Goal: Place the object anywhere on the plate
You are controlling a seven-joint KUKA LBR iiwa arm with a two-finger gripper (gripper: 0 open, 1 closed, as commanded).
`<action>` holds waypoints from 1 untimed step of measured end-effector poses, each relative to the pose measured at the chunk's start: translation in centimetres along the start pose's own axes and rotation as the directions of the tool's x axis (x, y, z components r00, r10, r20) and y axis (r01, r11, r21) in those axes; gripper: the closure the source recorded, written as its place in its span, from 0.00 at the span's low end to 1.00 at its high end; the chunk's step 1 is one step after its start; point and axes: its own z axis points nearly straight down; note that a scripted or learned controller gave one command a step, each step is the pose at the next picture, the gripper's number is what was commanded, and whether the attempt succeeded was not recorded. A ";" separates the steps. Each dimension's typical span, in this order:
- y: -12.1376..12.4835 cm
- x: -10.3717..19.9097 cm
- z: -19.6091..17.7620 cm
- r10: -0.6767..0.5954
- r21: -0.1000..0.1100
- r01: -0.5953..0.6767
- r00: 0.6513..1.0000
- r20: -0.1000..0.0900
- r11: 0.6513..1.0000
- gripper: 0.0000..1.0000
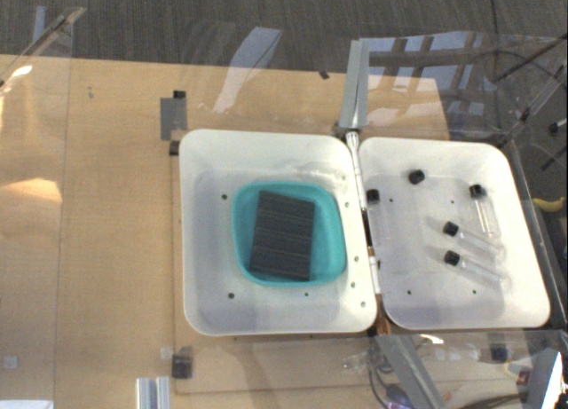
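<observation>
A teal plate (334, 237) with rounded corners sits in the left white bin (204, 247). A dark grey ribbed rectangular block (283, 235) lies flat on the plate, near its middle, with its long side running from back to front. Nothing touches the block.
The right white bin (524, 292) holds three clear tubes with black caps (480, 209) (469, 239) (475, 265) and two loose black caps (414, 176) (373, 195). A metal divider post (353, 88) stands behind the seam between the bins. A wooden bench (89, 221) surrounds them.
</observation>
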 end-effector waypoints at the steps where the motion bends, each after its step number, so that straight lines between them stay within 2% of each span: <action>1: 0.8 2.2 0.0 0.124 0.000 -0.124 0.992 0.000 0.992 0.00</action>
